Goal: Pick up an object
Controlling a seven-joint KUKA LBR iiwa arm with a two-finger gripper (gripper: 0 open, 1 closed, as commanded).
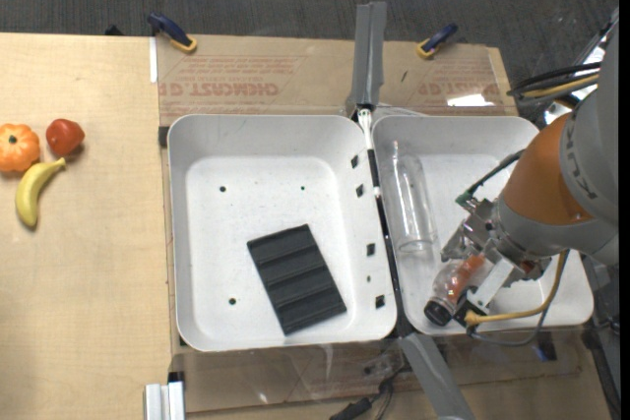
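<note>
Right now my gripper [471,263] is low in the near part of the right bin [445,135], on a small bottle with a dark cap [449,292], though I cannot tell how the fingers stand. I would lift slowly and straight, steering clear of the clear tube [410,200] just to the left.

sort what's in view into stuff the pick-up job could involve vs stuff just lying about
Job:
- grey two-finger gripper
- small clear bottle with dark cap
- clear plastic tube
- black ribbed rectangular block

Lying about:
- yellow banana
- red apple
- orange fruit
- blue-handled clamps
</note>
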